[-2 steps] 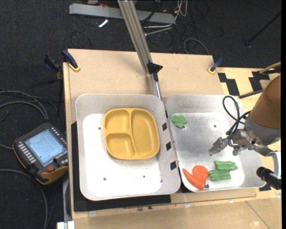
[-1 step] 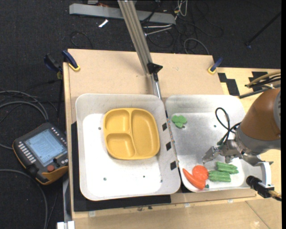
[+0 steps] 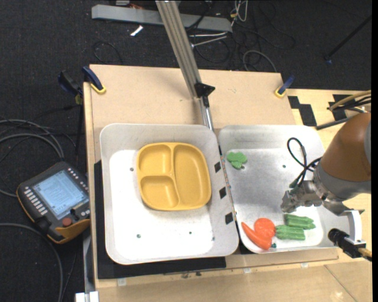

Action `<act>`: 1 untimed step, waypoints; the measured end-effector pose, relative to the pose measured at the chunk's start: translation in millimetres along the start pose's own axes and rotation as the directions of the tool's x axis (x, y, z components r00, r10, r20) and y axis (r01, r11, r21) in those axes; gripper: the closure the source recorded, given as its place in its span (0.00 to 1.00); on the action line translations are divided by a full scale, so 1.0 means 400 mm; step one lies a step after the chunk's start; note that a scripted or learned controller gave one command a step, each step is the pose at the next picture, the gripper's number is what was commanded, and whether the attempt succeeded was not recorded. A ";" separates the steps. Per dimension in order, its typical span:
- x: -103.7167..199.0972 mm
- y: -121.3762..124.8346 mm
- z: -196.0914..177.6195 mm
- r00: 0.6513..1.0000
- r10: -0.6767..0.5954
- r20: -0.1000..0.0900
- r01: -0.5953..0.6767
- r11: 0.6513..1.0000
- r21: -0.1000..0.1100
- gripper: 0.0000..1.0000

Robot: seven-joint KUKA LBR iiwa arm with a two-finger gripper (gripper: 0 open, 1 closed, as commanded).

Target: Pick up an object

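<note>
So the surface (image 3: 147, 94) is plain tan board with two shallow white bins sitting right on it side by side, the left bin (image 3: 118, 236) touching the right bin (image 3: 266, 141), plus clamps at the back corners (image 3: 94, 82).

Robot lab, teach pendant (image 3: 56, 200), floor cables (image 3: 26, 133)

A pale wooden bench (image 3: 147, 100) stands on dark carpet (image 3: 41, 35) strewn with black cables (image 3: 18, 127). Left of the bench lies a handheld control pad (image 3: 56, 200); beyond its far edge, a grey metal bar (image 3: 159, 15).
</note>
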State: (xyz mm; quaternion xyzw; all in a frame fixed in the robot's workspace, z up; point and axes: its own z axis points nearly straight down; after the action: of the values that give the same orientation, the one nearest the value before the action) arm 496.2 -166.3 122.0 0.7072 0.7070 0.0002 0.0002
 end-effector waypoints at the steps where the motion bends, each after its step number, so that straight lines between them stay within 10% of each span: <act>1: 0.010 0.027 -0.124 1.000 -0.004 0.002 0.004 1.000 -0.005 1.00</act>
State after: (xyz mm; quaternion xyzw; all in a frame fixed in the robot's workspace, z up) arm 507.0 -162.1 171.7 0.7058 0.7084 0.0013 0.0026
